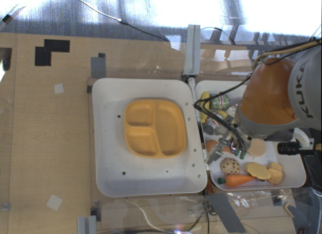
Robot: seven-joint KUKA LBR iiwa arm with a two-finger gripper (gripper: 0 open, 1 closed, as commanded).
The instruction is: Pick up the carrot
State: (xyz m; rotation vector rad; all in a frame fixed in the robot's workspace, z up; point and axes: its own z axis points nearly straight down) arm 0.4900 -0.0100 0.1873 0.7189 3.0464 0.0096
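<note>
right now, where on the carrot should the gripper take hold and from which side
Grip the carrot around its thicker middle, coming straight down from above. It lies flat and lengthwise near the right bin's front edge, green end left, taper pointing right, so the fingers would best close across its width. The round speckled cookie sits just behind and the bin wall just in front, so clearance looks tight.

A divided plate (pixel 153 128) sits in the left bin (pixel 108 177). In the right bin (pixel 297 180), the carrot (pixel 239 180) lies along the near edge, with a cookie (pixel 230 165) just behind it and crackers (pixel 274 173) to its right. The gripper (pixel 229 146) hangs over that bin's left part, behind the cookie.
</note>
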